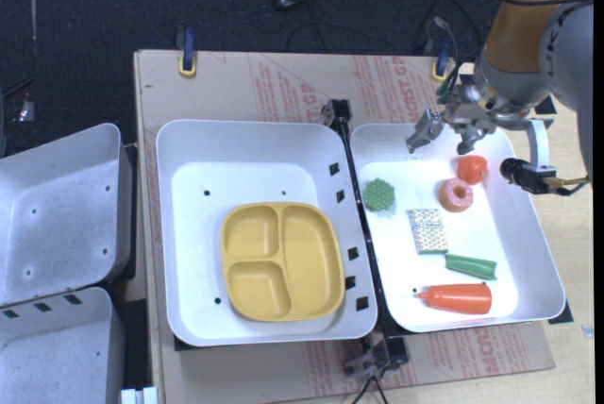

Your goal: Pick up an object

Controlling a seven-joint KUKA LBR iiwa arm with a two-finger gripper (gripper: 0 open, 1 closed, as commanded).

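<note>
The right bin [538, 232] holds several small items: a green bumpy ball [378, 194], a pink ring [456, 195], a red round piece [472, 169], a patterned flat packet [427, 230], a green stick [471, 266] and an orange-red bottle [457, 298]. My gripper [444, 137] hangs open over the bin's far edge, above and left of the red round piece. Nothing sits between its two fingers [419, 134].
The left bin [189, 157] carries a yellow divided tray [281, 260]. A black divider [354, 204] runs between the bins. White lids [57, 204] lie at the left. Yellow clamps [188, 62] hold the cardboard at the back.
</note>
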